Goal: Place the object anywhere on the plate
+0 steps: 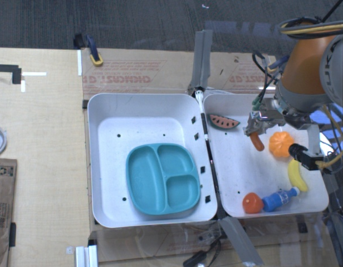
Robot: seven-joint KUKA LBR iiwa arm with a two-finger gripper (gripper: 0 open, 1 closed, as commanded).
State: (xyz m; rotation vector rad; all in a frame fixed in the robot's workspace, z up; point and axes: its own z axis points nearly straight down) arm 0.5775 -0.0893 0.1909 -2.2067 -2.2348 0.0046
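Camera view, starting at the near edge: the right bin [227, 204] holds, along its front wall, a red-orange round fruit [252, 203] touching a small blue bottle [279, 199] that lies on its side. Just behind them a banana [297, 175] lies near the bin's right wall, with an orange [281, 144] beyond it.

The left bin [102, 166] carries only the teal plate [162, 178], a divided dish with three compartments, all bare.

Farther back in the right bin, the jaws [255, 129] of the grey arm hang over a small orange-brown sausage-like piece [257, 142], their tips at its upper end. Whether they are clenched on it or released I cannot tell at this angle. A watermelon slice [224, 122] lies beyond, near the dividing wall.

By my reading the pick is in hand, not the placing: nothing rests on the plate, and the likely object, the sausage piece, lies on the right bin's floor. Next calls for a firm hold, a lift clear of the walls between the bins, then a carry leftward over the plate. The piece is small and rounded, so it may roll or slip.
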